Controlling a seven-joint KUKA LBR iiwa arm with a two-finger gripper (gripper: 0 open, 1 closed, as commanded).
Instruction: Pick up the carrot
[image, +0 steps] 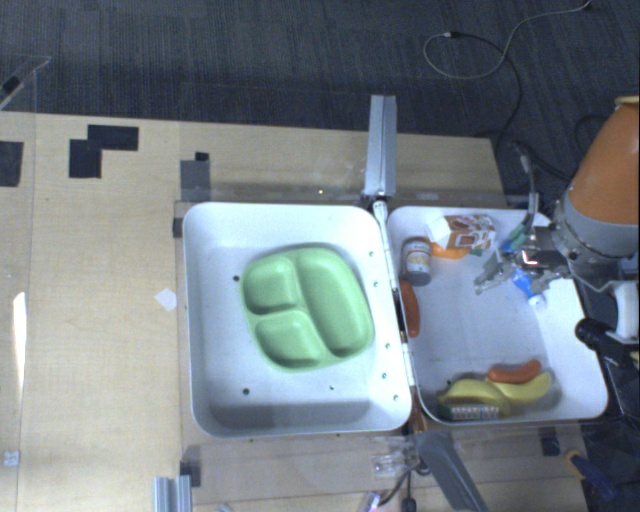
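The two shallow white plastic bins (200, 300) sit side by side. The green three-compartment plastic tray (305, 305) lies in the left one, and the slim orange carrot (408, 308) in the right, apparently flat against the dividing wall with its long axis along it. The metal two-finger gripper (497, 268) hangs well apart over the right bin, fingers spread, holding nothing.

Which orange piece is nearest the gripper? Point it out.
The orange piece beside the can; others lie along the bin's left wall and atop the banana.

Pale wooden bench (90, 330) before dark carpet (250, 50) with a trailing cable (470, 50).
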